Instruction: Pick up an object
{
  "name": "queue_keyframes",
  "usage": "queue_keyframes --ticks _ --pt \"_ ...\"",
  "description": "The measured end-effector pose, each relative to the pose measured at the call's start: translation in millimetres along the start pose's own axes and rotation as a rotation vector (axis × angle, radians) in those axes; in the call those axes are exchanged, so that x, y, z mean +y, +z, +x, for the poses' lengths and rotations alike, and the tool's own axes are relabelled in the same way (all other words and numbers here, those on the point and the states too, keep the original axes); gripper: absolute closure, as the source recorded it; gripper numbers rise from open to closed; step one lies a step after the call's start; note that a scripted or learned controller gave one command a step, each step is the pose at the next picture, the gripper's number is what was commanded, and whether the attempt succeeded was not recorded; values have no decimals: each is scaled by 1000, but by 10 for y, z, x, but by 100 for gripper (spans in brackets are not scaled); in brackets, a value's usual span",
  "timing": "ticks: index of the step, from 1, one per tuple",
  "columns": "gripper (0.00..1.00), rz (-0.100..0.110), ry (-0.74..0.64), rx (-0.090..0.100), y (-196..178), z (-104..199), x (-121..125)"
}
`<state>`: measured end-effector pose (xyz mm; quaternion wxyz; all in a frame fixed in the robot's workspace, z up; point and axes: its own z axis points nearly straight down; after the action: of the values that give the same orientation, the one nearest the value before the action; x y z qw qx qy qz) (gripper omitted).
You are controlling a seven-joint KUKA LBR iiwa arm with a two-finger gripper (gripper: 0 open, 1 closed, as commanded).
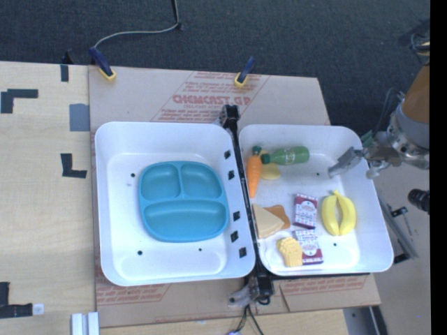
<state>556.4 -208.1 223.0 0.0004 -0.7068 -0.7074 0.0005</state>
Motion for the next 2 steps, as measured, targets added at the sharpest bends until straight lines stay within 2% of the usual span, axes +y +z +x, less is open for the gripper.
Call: queue_keyframes --ticks 1,2 --pt "0 1 0 1 794 493 80" --pt "0 -15 1 -7 1329 958 -81"
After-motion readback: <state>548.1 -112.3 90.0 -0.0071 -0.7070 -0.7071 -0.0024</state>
